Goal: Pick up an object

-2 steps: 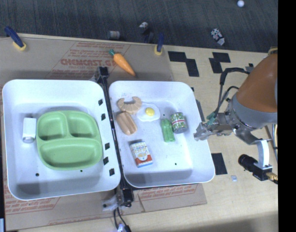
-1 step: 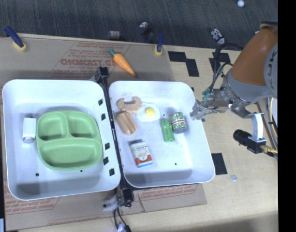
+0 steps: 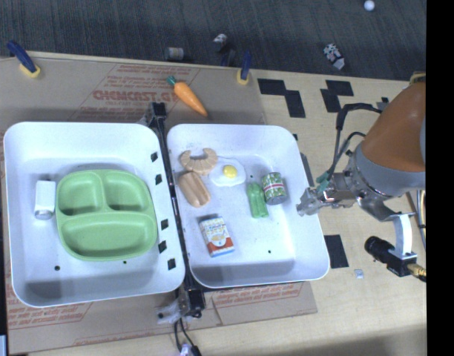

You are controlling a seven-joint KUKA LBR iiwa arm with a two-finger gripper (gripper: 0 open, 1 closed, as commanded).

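Camera view: in right bin [image 3: 305, 258], six objects: one pretzel-like bread [image 3: 198, 159], one hot dog bun [image 3: 193, 188], one fried egg [image 3: 229, 173], one green bottle [image 3: 257, 200], one green-labelled can [image 3: 273, 188], one small orange carton [image 3: 216, 236]. In left bin [image 3: 19, 273], one green divided plate [image 3: 105, 213] and one white cylinder [image 3: 44, 198] by its left wall. Beyond bins, near surface's far edge, one toy carrot [image 3: 189, 98]. End effector [image 3: 308, 202] just outside right bin's right wall, nothing between fingers; cannot tell whether spread.
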